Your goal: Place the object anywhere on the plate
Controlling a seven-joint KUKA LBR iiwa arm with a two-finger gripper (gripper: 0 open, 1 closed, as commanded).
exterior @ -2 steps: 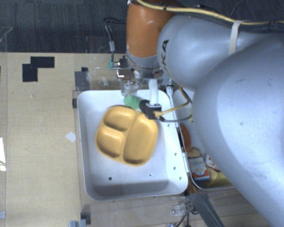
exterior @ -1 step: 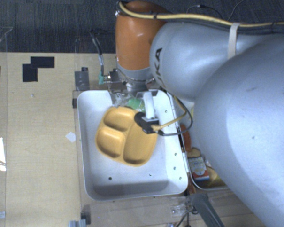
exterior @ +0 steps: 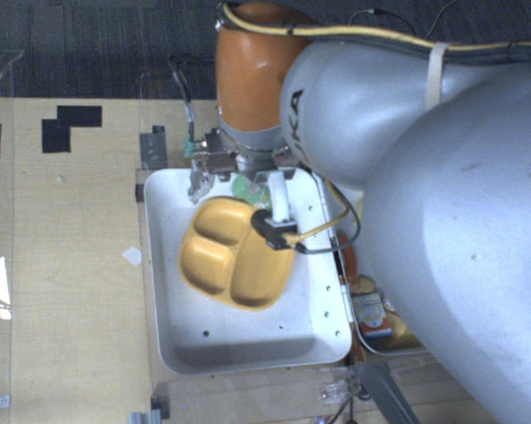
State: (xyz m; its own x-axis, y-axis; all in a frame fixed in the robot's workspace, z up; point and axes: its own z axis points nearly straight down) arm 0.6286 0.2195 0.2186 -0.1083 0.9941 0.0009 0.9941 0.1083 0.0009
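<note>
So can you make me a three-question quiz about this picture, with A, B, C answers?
1. Where is the yellow plate?
A. In the left white bin
B. On the floor
C. On top of the arm

2. What colour is the band above the robot's wrist?
A. Blue
B. Orange
C. Pink

3. How many hollows does the plate have?
A. One
B. Three
C. Six

Answers: 1 A, the bin's white walls go all round the plate. 2 B, the fat ring on the grey arm is orange. 3 B, ridges split the plate into three hollows. The hand is over the plate's far edge, by something green.
</note>
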